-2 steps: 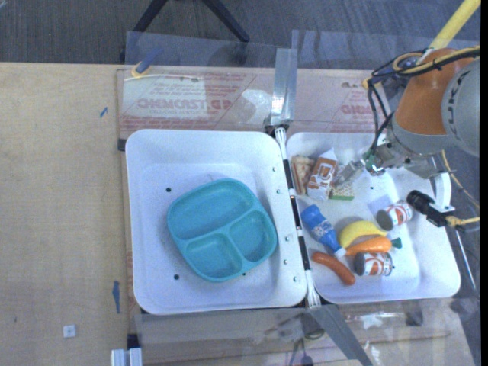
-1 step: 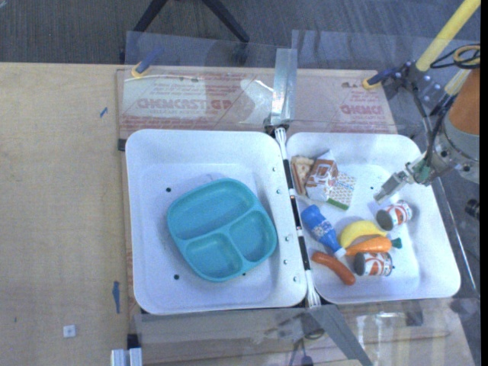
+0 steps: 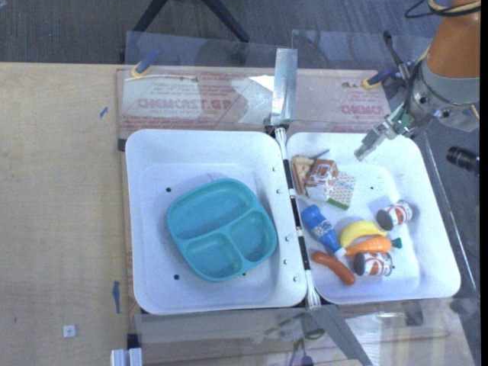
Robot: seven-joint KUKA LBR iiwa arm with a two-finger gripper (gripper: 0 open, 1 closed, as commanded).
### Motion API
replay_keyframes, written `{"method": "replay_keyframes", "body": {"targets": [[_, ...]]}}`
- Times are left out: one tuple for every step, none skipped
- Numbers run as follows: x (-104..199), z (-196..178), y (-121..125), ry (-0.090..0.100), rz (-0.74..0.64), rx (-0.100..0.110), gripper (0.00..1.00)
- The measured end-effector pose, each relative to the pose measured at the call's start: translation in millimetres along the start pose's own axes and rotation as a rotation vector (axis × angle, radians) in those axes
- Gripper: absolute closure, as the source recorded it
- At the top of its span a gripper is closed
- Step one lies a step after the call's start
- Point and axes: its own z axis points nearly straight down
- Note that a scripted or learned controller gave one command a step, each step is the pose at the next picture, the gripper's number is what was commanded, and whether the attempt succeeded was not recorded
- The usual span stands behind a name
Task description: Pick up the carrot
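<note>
The carrot (image 3: 369,245) is a small orange piece with a green tip. It lies in the right bin (image 3: 436,227) toward the front, just under a yellow banana (image 3: 357,231) and above a small can (image 3: 373,264). My gripper (image 3: 366,148) hangs over the back of the right bin, well behind the carrot and apart from it. It reaches down and to the left from the orange-banded wrist (image 3: 451,33) at the top right. Nothing is visibly held.
Also in the right bin are a red sausage (image 3: 334,268), a blue bottle (image 3: 320,229), a second can (image 3: 393,214), a small carton (image 3: 325,181) and a cracker (image 3: 302,171). A teal divided plate (image 3: 221,229) lies in the left bin (image 3: 145,166).
</note>
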Motion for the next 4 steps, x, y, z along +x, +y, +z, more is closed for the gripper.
{"method": "replay_keyframes", "body": {"targets": [[15, -12, -13, 0.003, 0.221, 0.004, 0.00], [4, 2, 33, -0.001, 0.367, 0.001, 0.00], [-74, 3, -12, -0.002, 0.273, 0.000, 0.00], [-86, -27, -18, -0.002, 0.260, 0.000, 0.00]]}}
